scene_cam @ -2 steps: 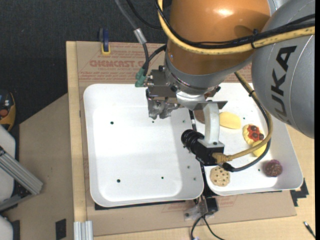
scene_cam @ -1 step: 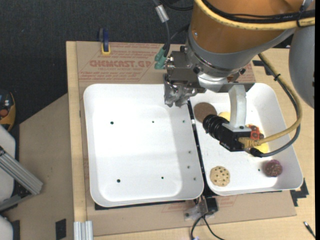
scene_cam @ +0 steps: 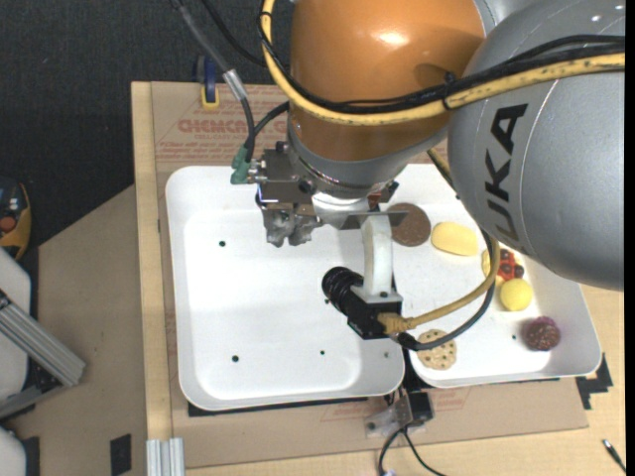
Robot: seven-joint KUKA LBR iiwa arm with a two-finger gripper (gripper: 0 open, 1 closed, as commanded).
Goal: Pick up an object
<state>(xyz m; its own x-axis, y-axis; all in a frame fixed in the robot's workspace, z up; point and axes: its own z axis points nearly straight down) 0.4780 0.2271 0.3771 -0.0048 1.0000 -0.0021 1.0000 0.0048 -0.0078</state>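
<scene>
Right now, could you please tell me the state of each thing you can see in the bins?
Yellow lemon: lying in right bin, untouched.
Brown disc: flat, partly under the arm.
Cookie: flat at front edge.
Purple ball: resting near the corner.
Left bin: flat on bench.

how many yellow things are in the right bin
2. One yellow piece lies near the bin's far left, beside a brown disc; a rounder one sits nearer, by the arm. The arm may hide more.
</scene>
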